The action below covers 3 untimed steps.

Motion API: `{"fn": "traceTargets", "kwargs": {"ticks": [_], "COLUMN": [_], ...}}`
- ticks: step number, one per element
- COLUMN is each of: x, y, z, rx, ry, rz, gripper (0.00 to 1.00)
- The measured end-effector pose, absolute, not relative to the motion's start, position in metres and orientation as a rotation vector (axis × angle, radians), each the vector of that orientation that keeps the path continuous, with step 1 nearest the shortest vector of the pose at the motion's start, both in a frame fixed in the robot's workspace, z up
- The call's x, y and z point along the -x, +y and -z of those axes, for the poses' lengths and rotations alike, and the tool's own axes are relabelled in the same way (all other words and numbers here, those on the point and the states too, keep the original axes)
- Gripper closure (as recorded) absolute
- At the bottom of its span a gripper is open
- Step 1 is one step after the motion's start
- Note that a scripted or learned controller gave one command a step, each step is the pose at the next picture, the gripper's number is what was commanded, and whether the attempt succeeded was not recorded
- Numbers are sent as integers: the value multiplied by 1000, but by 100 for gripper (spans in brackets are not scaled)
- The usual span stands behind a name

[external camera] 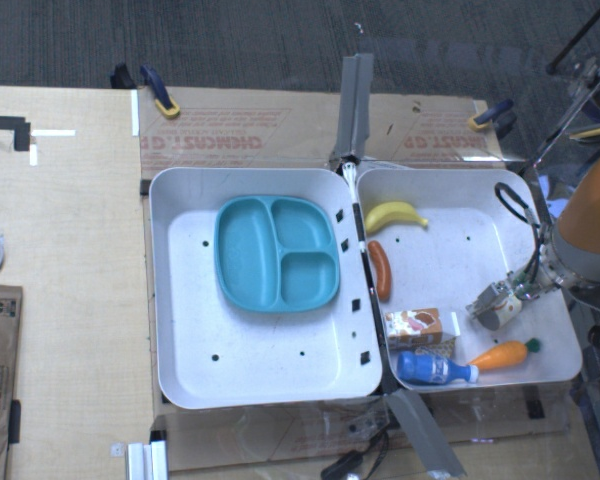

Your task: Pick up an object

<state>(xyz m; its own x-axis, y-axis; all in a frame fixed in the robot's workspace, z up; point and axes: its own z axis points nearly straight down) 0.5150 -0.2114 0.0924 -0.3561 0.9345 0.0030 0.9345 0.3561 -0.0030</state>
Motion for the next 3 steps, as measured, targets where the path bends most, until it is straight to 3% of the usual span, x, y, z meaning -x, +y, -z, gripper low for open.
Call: {"fn": "traceTargets", "kwargs": {"ticks": [1, 2, 3], "x": [-516, -516, -551], "y": [-212, -212, -213], "z": [-100, -100, -90], "rx": [1783, 1782, 2055], "ry": [-2581, -2582, -2359], "rz": [0, 0, 11], "gripper": [100, 0, 0]}}
